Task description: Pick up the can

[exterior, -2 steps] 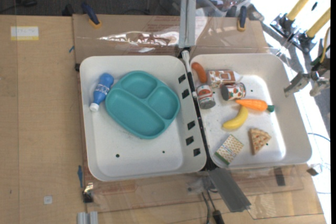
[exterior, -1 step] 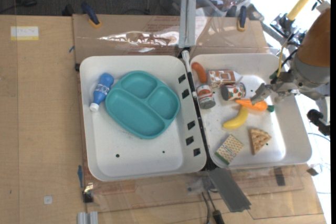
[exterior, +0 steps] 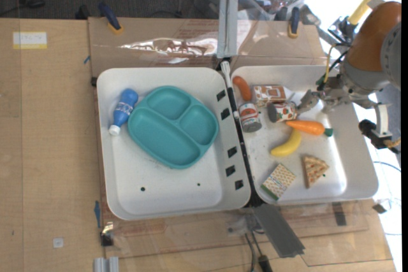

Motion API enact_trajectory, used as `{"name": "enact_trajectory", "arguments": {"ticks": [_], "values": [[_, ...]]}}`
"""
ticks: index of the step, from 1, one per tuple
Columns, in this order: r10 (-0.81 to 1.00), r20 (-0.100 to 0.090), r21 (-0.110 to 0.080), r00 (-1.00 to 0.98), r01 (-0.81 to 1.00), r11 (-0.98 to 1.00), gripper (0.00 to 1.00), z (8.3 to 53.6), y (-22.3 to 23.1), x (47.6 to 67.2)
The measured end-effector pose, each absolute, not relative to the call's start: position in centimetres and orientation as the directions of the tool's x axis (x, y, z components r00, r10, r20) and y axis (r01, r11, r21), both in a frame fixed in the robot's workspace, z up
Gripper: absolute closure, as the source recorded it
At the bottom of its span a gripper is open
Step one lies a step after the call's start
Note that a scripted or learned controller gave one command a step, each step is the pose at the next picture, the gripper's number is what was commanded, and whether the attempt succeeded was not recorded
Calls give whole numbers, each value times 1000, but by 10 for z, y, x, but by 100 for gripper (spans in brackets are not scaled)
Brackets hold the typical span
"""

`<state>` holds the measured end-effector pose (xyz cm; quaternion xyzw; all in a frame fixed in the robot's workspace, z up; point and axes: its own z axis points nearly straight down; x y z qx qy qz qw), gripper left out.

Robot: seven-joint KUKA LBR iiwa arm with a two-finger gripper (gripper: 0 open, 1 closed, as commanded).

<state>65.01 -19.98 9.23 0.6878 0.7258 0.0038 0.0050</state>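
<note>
On a wooden bench, two shallow white bins sit side by side. The left bin (exterior: 115,197) holds a large teal divided plate (exterior: 173,126), with a blue and white bottle (exterior: 122,110) lying just beside it. The right bin (exterior: 357,185) holds a scatter of small toy foods, probably laid out as picking targets. The grey arm (exterior: 376,48) reaches in from the right, low over the bin's far side, likely lining up a grab. Its gripper (exterior: 310,100) hangs near a small dark cup (exterior: 282,113), and whether it is wide or narrow cannot be told. The can (exterior: 248,117) lies near the right bin's left wall, apart from the gripper. It is small and silvery with a red label. An orange carrot (exterior: 307,127) and a yellow banana (exterior: 287,144) lie nearby.
</note>
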Motion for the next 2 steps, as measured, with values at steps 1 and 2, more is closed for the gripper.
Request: {"name": "enact_trajectory", "arguments": {"ticks": [1,2], "values": [[994,10,16,-111,994,111,0,93,-212,607],[994,-3,22,-109,994,109,100,106,-217,608]]}}
